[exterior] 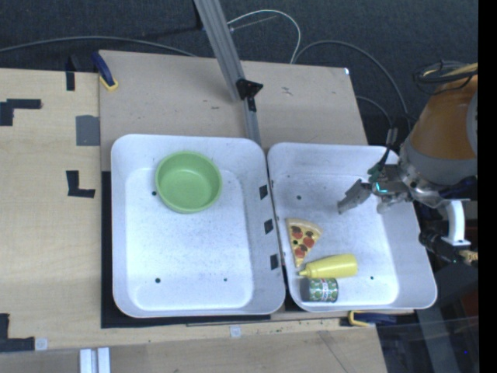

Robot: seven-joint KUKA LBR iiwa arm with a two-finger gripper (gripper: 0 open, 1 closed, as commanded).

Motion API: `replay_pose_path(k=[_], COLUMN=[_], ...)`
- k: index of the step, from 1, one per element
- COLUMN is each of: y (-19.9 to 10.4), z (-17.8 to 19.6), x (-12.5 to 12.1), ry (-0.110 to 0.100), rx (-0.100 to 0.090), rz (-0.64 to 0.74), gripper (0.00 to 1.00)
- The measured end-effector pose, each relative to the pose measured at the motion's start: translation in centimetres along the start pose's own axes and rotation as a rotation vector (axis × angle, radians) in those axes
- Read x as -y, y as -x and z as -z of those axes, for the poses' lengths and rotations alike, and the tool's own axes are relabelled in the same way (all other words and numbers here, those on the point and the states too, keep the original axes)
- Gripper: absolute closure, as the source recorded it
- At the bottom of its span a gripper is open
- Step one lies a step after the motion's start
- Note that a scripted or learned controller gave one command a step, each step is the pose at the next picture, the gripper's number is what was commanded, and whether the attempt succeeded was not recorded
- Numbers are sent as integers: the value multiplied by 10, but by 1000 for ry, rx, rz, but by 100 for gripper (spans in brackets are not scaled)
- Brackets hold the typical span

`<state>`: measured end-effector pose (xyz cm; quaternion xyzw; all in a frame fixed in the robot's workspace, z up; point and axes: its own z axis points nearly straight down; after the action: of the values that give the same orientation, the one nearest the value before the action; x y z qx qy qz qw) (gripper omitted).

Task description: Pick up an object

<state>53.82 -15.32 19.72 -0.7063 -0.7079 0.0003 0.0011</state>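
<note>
Three small things lie below and left of my tool (351, 198), in the near part of the right white bin (404, 231): a flat pizza-slice toy (303, 238), a yellow plastic mustard bottle (330, 267) with its long axis across the bin, and a green tin can (320, 290) touching the near wall. I cannot tell how the tool stands. I judge the pizza slice nearest, with free floor around it. A green round bowl (188, 182) sits far left in the other bin.

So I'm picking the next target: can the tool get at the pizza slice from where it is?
Probably yes. The tool hangs over the right bin, up and right of the pizza slice, with bare bin floor between them. The mustard bottle lies just below the slice.
</note>
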Motion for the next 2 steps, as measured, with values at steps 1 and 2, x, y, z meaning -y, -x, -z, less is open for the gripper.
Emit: replay_pose_path(k=[1, 2], y=[2, 4], z=[-52, -99], x=[-9, -12], ry=[-4, 12], rx=[1, 6], rz=[0, -4], gripper=[0, 0])
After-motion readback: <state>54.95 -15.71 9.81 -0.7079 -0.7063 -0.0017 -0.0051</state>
